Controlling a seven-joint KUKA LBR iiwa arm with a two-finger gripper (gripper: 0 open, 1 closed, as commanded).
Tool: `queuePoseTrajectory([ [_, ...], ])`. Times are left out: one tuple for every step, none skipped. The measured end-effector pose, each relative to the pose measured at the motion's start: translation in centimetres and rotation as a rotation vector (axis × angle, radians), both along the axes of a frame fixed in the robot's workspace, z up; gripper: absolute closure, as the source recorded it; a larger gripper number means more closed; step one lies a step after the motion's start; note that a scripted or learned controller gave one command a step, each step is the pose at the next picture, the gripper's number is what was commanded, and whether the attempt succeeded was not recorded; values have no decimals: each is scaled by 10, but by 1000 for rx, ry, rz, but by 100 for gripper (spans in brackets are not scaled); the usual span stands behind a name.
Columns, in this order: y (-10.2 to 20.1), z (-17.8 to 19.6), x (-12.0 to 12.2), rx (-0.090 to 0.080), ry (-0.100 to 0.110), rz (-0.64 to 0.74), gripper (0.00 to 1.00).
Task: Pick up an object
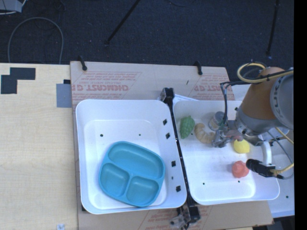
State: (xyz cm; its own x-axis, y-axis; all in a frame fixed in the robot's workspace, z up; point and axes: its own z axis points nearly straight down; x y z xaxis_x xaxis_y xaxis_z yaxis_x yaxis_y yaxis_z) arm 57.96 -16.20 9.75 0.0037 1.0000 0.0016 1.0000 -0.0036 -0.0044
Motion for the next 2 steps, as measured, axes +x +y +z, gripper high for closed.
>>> queuePoseTrajectory([
  [-2,62,2,-2,-4,5,100],
  [-3,104,2,-2,-5,4,100],
])
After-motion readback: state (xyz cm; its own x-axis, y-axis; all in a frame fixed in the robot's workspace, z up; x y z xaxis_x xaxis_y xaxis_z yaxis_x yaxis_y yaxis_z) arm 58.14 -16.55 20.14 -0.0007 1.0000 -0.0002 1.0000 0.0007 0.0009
